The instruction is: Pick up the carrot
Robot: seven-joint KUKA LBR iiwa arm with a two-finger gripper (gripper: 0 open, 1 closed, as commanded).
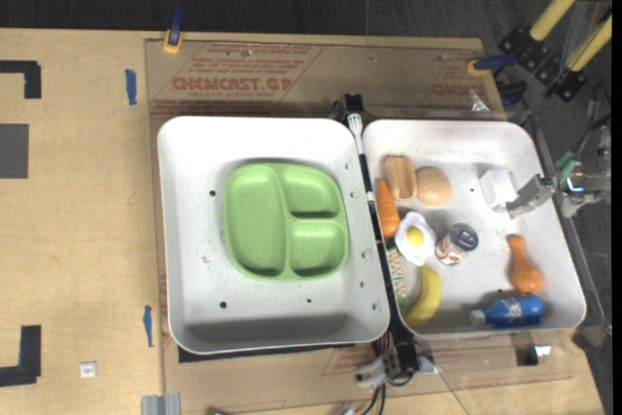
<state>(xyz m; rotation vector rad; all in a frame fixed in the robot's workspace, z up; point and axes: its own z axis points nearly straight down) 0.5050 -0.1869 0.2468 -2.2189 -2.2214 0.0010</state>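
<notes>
- The gripper (533,193) sits at the right bin's (457,133) right rim, dim and partly cut off; whether it is parted or closed I cannot tell, and nothing shows in its grasp.
- The arm reaches in low from the right edge.
- The carrot (387,209) lies against that bin's left wall, beside the fried egg (415,236), well apart from the gripper.
- The left bin (194,151) holds a green divided plate (287,219).

The pincer (536,192) sits right at the frame's right side, over the right bin (559,238), and it's too small and blurry to say how its fingers stand. The arm behind it is mostly cut off by that edge. The carrot (388,210) lies tight against the bin's left wall, its lower end tucked under the fried egg (415,238). The banana (425,294) is partly covered by that egg too. The can (455,244) has a label I can't read.
</notes>
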